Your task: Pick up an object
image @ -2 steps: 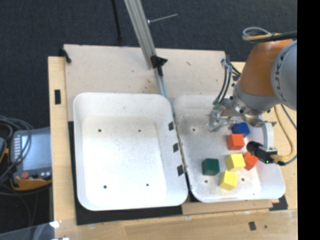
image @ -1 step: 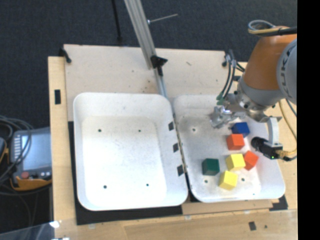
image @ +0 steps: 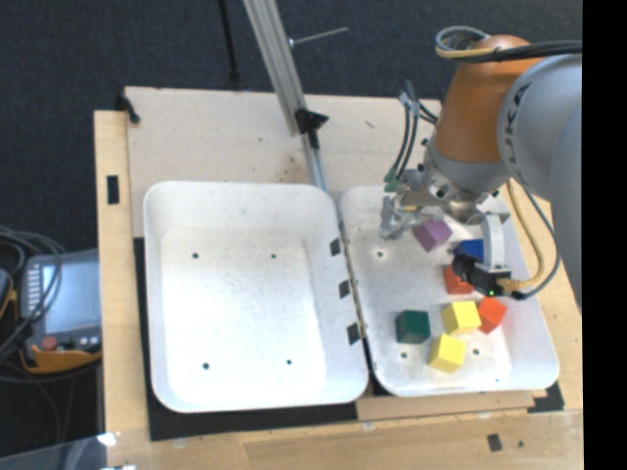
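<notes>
Progress looks partial: the gripper (image: 416,218) sits low in the right bin (image: 392,282) at the frame's centre right, touching or just beside a purple block (image: 431,233), but whether the fingers are open or closed cannot be told, so no pick is confirmed. That bin also holds a green block (image: 412,325), two yellow blocks (image: 460,316), orange-red pieces (image: 492,313) and a blue block (image: 470,250); the left bin (image: 245,292) holds no blocks.

Grey monitor (image: 61,297) beside metal pole (image: 277,57)
</notes>
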{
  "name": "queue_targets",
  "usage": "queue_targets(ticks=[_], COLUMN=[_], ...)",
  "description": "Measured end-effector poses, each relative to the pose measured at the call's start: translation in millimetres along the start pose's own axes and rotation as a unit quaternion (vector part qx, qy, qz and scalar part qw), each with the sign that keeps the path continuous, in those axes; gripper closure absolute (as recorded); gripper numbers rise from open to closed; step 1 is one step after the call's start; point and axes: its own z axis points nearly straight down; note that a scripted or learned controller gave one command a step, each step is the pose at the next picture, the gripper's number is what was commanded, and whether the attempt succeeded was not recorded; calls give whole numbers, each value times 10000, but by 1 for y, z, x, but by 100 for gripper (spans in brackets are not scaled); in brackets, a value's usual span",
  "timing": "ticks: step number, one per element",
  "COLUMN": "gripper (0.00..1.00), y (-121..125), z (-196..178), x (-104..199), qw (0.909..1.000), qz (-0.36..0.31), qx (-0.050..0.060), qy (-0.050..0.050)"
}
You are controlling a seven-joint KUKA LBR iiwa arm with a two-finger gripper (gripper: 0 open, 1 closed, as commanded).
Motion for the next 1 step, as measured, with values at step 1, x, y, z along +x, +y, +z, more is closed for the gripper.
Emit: queue_targets(ticks=[1], gripper=[100], y=[16], z=[-9], x=[45], qw=[10000], qz=[0], qx=[-5], qy=[1])
